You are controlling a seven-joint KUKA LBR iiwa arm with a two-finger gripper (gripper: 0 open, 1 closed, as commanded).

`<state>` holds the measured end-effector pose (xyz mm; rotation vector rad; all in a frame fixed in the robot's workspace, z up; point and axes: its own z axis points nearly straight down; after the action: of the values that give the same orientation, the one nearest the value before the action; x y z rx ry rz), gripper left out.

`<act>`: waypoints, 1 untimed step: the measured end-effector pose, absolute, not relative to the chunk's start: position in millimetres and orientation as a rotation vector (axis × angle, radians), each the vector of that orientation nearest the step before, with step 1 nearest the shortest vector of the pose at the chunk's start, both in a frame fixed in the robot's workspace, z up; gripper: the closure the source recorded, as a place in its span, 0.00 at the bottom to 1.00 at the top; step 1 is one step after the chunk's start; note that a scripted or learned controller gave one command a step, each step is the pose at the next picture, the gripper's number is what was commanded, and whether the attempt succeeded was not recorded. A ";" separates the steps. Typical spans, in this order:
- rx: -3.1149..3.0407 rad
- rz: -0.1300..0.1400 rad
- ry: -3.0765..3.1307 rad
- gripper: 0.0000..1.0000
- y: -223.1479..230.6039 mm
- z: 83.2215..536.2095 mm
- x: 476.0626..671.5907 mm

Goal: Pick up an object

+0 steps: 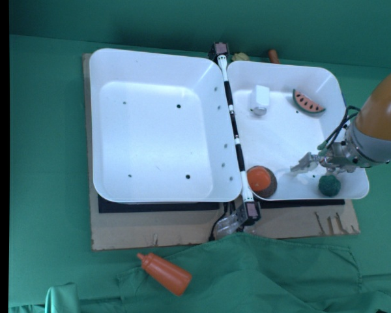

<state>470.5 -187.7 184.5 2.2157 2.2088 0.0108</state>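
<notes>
Two white bins (163,70) sit on a green desk (45,142). The watermelon slice (307,102) is red with dark seeds and a green rind. At 6 o'clock lies an orange bottle (165,273).

Right bin (283,142) holds four objects. White block (259,99), small, upright-ish, near the far edge toward the bin's left side. Watermelon slice (307,102), red with green rind, lying flat near the far right corner. Orange-brown ball (262,180) in the near left corner, touching the left wall. Dark green ball (329,185), fuzzy-looking, at the near edge close to the right corner. All four well apart from each other. Left bin (104,77) white, shallow, dark dots on its floor.
</notes>
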 end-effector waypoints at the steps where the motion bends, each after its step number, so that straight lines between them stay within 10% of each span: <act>1: 2.212 0.014 2.195 1.00 -190.4 197.5 472.1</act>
<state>472.1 -190.4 197.5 2.2119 2.1953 0.0138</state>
